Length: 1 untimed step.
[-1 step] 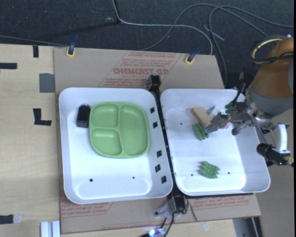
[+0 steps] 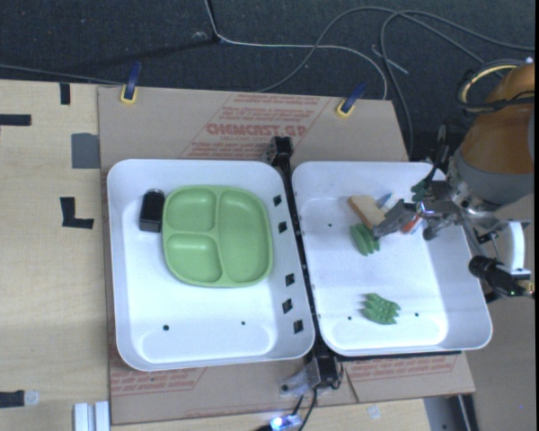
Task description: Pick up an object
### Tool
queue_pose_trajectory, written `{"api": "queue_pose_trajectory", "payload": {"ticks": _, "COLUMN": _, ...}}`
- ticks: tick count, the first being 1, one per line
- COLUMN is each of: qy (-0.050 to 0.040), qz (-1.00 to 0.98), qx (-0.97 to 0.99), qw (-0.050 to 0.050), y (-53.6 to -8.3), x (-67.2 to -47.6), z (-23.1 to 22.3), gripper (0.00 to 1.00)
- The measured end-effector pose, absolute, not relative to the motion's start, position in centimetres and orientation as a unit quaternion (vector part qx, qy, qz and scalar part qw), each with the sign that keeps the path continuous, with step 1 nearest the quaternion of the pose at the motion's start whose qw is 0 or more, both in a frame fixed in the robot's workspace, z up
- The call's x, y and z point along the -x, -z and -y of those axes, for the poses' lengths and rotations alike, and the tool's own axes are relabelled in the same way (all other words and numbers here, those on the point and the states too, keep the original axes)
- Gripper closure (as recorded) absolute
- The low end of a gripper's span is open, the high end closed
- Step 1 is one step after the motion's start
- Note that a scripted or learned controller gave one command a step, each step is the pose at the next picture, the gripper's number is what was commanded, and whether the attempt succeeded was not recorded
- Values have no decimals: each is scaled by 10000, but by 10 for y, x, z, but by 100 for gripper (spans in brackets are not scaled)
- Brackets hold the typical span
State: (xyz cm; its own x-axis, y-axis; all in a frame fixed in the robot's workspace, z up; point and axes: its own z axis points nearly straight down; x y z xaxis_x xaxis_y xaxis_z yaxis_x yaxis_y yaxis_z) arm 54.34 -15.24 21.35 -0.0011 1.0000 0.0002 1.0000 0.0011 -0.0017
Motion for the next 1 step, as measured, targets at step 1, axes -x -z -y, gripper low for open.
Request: {"api": "queue_pose_trajectory", "payload": {"ticks": 1, "qy": -20, "qz": 7075, "qx": 7067, "qw": 27, "y": -160, "x": -536, "z": 144, "gripper": 0}}
